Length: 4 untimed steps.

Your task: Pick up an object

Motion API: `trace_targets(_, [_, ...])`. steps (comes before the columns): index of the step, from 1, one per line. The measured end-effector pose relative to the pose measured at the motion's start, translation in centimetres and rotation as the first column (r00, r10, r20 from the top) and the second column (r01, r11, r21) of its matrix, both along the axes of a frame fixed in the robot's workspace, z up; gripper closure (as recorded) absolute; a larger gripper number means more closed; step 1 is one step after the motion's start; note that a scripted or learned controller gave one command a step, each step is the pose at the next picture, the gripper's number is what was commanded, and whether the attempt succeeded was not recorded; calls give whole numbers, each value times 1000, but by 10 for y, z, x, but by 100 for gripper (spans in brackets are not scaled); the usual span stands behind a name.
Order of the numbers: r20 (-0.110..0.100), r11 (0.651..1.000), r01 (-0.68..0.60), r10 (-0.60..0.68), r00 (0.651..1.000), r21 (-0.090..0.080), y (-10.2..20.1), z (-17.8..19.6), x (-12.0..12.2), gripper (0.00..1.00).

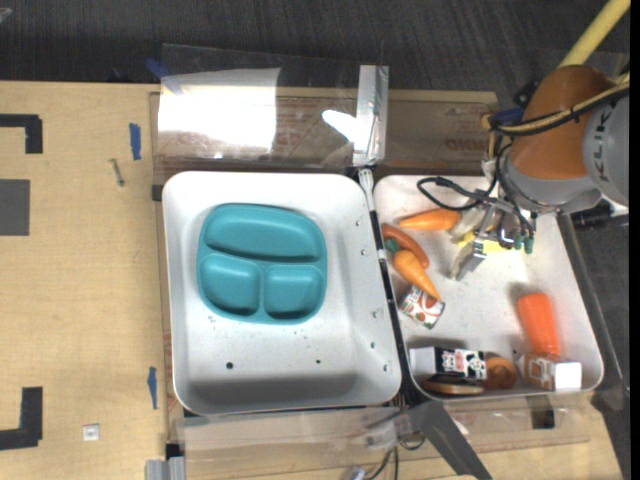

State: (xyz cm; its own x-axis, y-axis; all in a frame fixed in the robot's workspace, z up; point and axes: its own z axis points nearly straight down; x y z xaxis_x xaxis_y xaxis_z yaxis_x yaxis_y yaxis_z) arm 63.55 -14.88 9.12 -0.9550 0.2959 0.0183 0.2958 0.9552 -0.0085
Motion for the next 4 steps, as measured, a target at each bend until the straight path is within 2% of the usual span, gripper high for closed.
trace_targets(1, [4,1000,-16,16,1000,-4,1,0,0,0])
trace_targets(2, [-23,1000,-18,19,1000,2,-3,-1,13,0])
trace_targets(3, [-11,999,-35,35,999,-14,17,0,10,0])
trace_targets(4, [29,1000,2,-2,1000,-3,-71,-2,-70,0])
